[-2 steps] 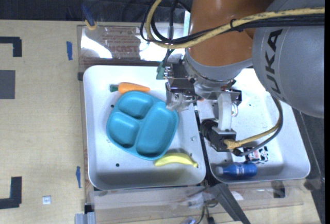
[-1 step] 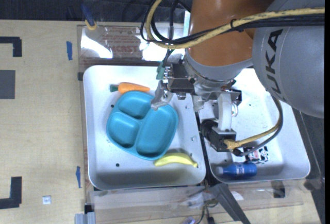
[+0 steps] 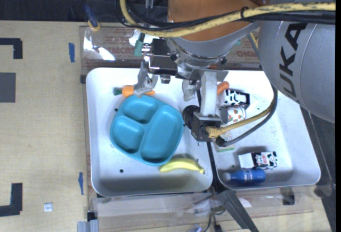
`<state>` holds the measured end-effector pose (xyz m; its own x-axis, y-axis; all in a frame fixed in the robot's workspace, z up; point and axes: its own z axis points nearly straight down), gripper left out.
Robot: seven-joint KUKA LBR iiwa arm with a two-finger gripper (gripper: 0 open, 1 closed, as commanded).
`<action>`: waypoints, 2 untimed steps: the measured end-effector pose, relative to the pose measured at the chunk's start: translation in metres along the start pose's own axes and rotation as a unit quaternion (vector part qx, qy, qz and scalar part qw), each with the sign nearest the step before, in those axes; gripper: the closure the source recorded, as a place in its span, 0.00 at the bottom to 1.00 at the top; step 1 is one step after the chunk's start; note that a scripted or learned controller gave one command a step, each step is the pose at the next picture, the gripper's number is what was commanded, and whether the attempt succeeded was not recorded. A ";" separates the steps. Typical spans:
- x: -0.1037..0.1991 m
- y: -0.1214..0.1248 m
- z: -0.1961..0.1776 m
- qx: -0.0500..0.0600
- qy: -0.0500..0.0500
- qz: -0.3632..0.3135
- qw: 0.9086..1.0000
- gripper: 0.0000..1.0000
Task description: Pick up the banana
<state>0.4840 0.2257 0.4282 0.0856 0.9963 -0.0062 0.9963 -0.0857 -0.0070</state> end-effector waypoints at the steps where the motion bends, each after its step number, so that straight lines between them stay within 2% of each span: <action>1: 0.009 0.103 -0.002 0.000 0.001 0.123 0.992 0.00; 2: 0.012 0.103 -0.008 0.003 -0.002 0.120 0.993 1.00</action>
<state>0.5874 0.2285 0.4354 0.3209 0.9470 -0.0134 0.9470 -0.3210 -0.0109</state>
